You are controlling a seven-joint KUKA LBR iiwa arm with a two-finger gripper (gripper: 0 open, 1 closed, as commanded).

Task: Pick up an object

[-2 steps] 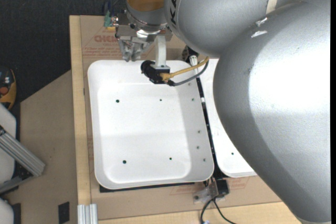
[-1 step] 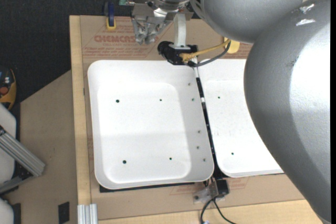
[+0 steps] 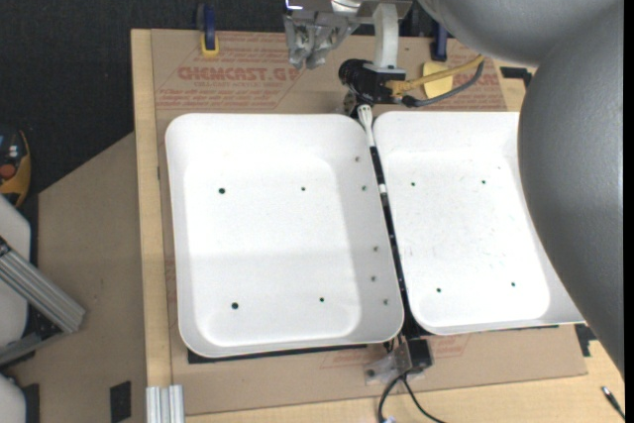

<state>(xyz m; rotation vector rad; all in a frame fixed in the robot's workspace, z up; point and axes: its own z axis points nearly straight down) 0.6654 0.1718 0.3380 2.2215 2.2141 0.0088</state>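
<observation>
My gripper hangs high above the bench, over the brown board behind the back right corner of the left bin. It is small and metallic under the orange-banded wrist. The left bin's white floor shows a few small dark dots. The right bin shows the same white floor with small dots, and the grey arm covers its right side.
The two bins sit side by side on a brown board with red lettering. A blue clamp stands at the board's back left edge. A small connector and cable lie at the front between the bins.
</observation>
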